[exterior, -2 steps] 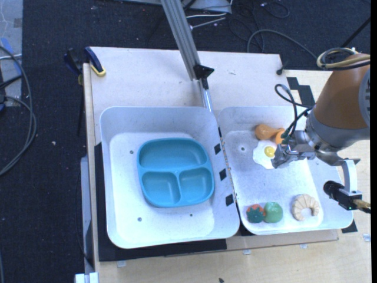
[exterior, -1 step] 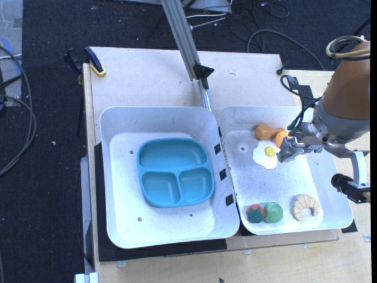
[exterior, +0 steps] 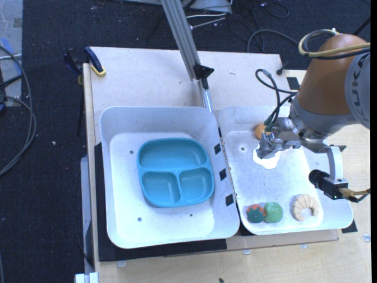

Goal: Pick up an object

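While claw point(exterior: 266, 152) hovers, white object point(exterior: 267, 160) lies directly beneath.

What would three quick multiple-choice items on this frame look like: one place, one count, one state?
1. Where is the blue divided tray?
A. in the left bin
B. in the right bin
C. on the bare bench

2. How many compartments does the tray have?
A. two
B. three
C. five

3. How does the croissant lie?
A. between the tool's fingers
B. loose on the right bin's floor
C. on the tray

Answers:
1 A: the blue divided tray sits on the floor of the left bin.
2 B: one long section above two smaller ones.
3 B: the croissant rests near the front of the right bin, apart from the tool.
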Available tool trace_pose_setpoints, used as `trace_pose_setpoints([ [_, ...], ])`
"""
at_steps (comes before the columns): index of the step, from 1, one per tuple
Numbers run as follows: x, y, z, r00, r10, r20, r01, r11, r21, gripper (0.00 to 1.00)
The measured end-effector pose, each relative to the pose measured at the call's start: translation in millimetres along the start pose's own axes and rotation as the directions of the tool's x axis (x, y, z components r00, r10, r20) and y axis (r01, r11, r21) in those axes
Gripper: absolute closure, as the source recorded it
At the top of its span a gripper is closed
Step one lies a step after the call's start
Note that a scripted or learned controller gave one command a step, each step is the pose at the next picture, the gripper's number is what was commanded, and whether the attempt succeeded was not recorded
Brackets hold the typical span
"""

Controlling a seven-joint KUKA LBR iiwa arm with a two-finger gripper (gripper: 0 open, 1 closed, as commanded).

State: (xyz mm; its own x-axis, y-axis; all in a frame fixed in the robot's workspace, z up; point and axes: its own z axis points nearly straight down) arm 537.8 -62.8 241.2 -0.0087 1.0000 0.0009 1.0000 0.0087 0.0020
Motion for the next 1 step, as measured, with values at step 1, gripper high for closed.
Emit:
trace_pose_setpoints([
  [1,58.6,-6.5,-4.3,1.000,0.000,-0.001,0.000,1.000,0.002,1.00],
])
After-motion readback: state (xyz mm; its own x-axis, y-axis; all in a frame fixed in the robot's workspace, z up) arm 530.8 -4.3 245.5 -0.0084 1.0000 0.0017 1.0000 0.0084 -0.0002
